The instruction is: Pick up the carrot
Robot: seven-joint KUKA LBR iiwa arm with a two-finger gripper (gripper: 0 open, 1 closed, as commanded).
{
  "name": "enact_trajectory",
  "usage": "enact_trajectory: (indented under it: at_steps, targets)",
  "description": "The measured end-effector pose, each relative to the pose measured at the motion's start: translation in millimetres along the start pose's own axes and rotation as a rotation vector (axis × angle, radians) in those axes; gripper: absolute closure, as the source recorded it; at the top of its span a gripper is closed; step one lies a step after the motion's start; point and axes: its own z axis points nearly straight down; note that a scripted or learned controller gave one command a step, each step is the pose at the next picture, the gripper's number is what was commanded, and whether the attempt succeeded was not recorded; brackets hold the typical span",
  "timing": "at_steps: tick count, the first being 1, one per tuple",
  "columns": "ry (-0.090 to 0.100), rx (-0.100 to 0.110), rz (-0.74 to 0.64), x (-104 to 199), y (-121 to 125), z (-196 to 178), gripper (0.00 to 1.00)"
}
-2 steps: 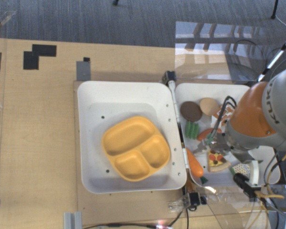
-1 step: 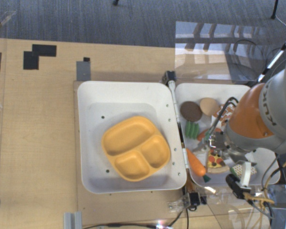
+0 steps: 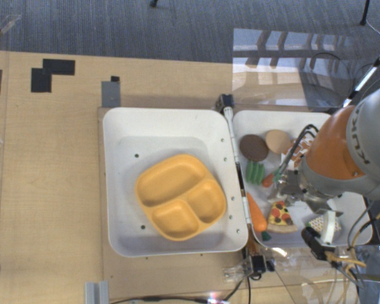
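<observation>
The carrot [image 3: 256, 213] is orange with a small green tip. It lies in the right bin [image 3: 316, 116], along the left wall near the front corner. My gripper [image 3: 282, 182] hangs over the middle of that bin, a little behind and to the right of the carrot and apart from it. The arm's orange band [image 3: 332, 151] and grey wrist hide the bin's right part.
A pizza slice toy [image 3: 280, 215] lies just right of the carrot. Behind it are a green item [image 3: 254, 171], a brown disc [image 3: 254, 147] and a beige round piece [image 3: 278, 141]. The left bin [image 3: 123, 170] holds a yellow divided plate [image 3: 180, 196]. Cables lie at the front right.
</observation>
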Motion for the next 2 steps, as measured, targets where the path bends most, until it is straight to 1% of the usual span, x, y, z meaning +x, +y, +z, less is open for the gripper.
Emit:
enact_trajectory:
  at_steps: [1, 2]
  targets:
    - [0.000, 0.001, 0.000, 0, 0, 0, 0.00]
    - [-0.001, 0.009, 0.052, 0, -4, 12, 0.00]
